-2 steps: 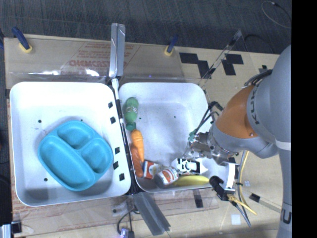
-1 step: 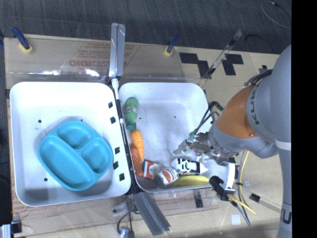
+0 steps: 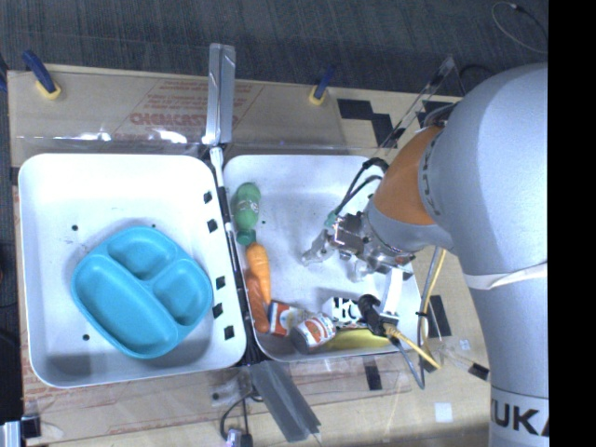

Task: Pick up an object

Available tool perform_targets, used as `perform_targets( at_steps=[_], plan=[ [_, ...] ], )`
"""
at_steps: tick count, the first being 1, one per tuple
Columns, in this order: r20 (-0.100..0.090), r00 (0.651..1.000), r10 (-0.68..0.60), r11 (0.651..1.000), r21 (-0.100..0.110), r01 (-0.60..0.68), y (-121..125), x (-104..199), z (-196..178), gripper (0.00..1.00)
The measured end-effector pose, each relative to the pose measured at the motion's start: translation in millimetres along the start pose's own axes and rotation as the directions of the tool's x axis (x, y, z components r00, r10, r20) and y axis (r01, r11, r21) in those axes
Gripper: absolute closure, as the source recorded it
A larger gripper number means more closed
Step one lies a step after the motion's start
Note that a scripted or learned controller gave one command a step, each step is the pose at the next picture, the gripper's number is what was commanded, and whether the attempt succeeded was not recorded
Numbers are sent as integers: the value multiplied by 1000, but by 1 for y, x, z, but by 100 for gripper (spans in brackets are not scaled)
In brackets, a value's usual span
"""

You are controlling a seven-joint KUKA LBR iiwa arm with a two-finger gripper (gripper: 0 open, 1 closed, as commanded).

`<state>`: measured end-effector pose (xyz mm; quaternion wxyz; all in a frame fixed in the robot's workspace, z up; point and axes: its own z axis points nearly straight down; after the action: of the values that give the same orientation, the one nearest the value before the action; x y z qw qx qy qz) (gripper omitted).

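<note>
While the grey arm (image 3: 494, 184) reaches in from the right, its claw (image 3: 321, 248) hangs over the bare floor of the right bin (image 3: 289, 170), fingers spread apart and gripping nothing. Left of the claw lie a green bottle (image 3: 247, 207) and a carrot (image 3: 258, 272); below it rests a small can (image 3: 313, 331). Far left, a blue divided tray (image 3: 140, 290) sits in the other bin (image 3: 56, 184).
</note>
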<state>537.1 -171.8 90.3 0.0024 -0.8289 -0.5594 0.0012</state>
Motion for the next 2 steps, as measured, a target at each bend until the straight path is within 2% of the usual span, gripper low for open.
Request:
perform_targets(
  at_steps=[1, 2],
  plan=[
    [0, 987, 159, 987, -1, -159, 15, 23, 0, 0],
    [-4, 973, 229, 973, -8, -229, -54, 25, -24, 0]
  ],
)
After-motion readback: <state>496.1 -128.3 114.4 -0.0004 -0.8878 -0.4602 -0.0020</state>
